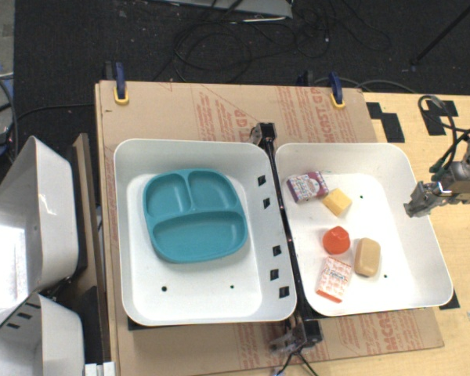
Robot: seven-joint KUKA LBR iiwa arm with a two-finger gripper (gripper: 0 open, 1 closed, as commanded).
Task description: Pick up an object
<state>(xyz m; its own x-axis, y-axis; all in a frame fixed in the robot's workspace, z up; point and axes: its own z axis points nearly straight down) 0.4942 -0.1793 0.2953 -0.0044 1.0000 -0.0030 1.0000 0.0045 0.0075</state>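
The orange cup (337, 240) is lying among other items in the right bin (423, 276); the end effector (420, 200) is hovering at its rim, apparently holding nothing.

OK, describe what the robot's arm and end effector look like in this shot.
At the right edge of the camera view, the end effector is a small, blocky assembly of grey and silver metal with darker parts. Behind it sits a pale metallic wrist section, and thin dark cables loop above it. It is too small and blurred to make out markings.
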